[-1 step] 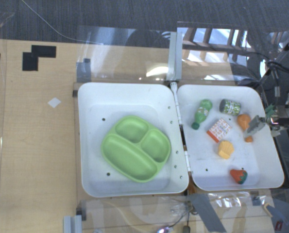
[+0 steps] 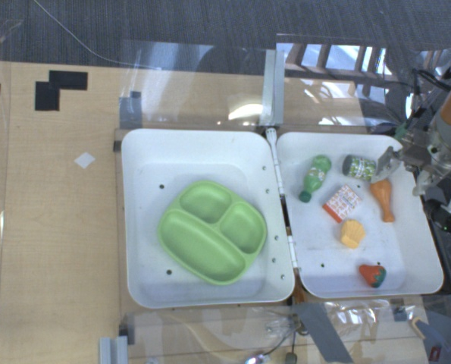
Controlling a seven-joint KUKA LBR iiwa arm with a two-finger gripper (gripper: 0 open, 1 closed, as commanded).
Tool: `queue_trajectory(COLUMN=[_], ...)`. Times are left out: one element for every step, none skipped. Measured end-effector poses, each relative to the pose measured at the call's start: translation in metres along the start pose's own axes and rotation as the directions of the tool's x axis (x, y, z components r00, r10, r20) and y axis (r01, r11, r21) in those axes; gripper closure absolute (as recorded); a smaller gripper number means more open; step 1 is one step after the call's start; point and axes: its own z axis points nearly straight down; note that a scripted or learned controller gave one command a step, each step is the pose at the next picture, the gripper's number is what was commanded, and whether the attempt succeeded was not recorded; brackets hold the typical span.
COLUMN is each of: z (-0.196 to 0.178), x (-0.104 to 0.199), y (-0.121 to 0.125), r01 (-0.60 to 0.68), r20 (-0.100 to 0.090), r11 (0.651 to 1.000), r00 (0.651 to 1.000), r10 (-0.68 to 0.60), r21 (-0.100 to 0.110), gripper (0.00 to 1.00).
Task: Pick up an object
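Note:
The right bin (image 2: 414, 279) holds several small items: a green bottle (image 2: 314, 177), a dark can (image 2: 357, 166) lying on its side, a red and white packet (image 2: 342, 202), a yellow block (image 2: 352, 233), an orange carrot (image 2: 383, 199) and a red strawberry (image 2: 372, 274). My gripper (image 2: 402, 174) hangs over the bin's upper right part, open. One finger (image 2: 386, 161) sits just right of the can and above the carrot's top. Nothing is between the fingers.
The left bin (image 2: 145, 279) carries a green divided plate (image 2: 213, 231). A metal divider (image 2: 274, 97) and clear panels rise behind the bins. The arm (image 2: 449, 127) comes in over the right bin's far right rim.

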Motion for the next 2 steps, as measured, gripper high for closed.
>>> queue_trajectory(z=[0.115, 0.124], x=[0.064, 0.084], y=[0.002, 0.050], r01=[-0.285, -0.677], r20=[-0.001, -0.004], r11=[0.958, 0.736], r00=[0.958, 0.736], r10=[0.285, 0.677], r21=[0.000, -0.001], gripper=[0.00, 0.00])
